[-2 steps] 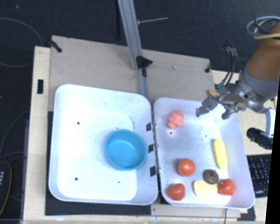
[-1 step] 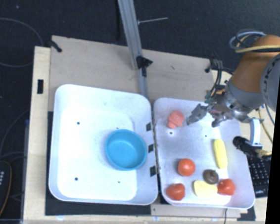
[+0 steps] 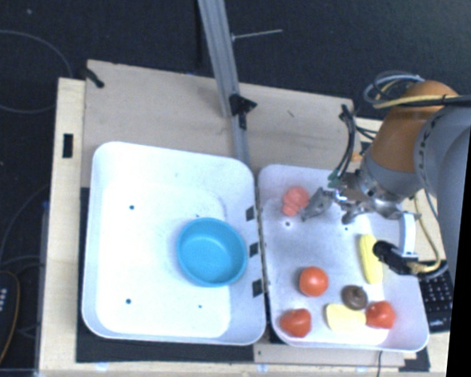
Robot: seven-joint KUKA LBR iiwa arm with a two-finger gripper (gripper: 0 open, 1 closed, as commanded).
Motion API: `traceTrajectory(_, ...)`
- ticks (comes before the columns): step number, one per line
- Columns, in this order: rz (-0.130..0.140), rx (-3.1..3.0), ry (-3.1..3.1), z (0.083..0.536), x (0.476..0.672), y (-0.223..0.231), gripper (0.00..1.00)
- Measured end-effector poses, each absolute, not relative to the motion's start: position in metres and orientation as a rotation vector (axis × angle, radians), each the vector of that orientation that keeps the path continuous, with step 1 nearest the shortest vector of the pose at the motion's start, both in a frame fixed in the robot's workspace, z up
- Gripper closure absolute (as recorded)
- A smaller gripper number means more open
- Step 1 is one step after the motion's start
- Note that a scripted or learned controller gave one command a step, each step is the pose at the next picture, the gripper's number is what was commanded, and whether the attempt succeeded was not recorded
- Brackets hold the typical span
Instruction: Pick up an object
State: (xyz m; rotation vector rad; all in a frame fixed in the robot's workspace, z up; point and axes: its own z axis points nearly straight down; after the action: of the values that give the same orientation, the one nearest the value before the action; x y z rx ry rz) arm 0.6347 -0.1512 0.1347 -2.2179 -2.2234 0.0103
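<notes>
Two white bins (image 3: 107, 212), one blue bowl (image 3: 210, 251), three red tomatoes (image 3: 313, 281), tool (image 3: 327, 208) fingers spread, holding nothing

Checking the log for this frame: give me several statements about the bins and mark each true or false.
1. The blue bowl sits in the left bin. True.
2. The tool hangs over the left bin. False: it is over the right bin, near its far end.
3. A pink object lies in the right bin's far corner, just left of the tool. True.
4. The yellow banana-shaped piece lies inside the blue bowl. False: it lies in the right bin, near its right wall.
5. The dark brown object rests against a pale yellow object. True.
</notes>
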Motion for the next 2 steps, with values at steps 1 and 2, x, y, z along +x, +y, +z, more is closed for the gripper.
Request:
traceTrajectory(1, 0.008, -2.223, -2.220, 0.099, 0.634, -0.153, 0.00)
traceTrajectory(2, -0.004, -2.229, -2.224, 0.115, 0.637, -0.154, 1.00)
